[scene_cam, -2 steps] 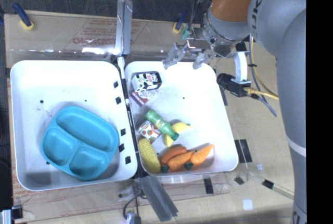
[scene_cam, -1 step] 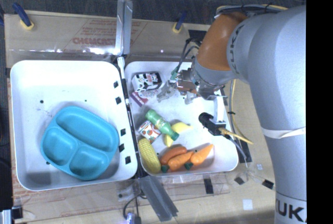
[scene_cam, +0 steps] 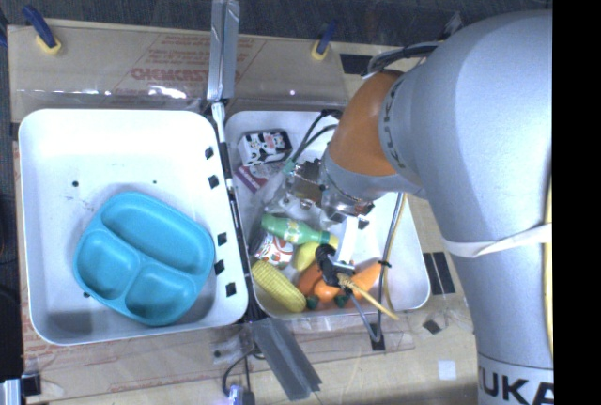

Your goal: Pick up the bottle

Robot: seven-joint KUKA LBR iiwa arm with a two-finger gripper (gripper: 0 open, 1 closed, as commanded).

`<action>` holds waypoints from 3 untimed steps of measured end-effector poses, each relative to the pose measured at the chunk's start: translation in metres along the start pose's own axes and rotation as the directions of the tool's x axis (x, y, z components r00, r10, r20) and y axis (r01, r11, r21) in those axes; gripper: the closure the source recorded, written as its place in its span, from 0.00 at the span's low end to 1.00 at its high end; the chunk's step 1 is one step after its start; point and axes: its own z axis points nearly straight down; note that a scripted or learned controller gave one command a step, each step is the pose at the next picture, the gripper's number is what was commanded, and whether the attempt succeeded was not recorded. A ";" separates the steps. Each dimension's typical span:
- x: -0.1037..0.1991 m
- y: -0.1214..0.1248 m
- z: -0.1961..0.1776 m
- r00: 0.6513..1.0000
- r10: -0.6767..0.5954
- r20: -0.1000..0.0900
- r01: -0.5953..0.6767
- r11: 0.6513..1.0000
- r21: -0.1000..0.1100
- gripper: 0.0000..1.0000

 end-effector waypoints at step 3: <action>-0.034 -0.032 -0.009 0.989 0.150 -0.001 -0.150 0.989 -0.002 0.00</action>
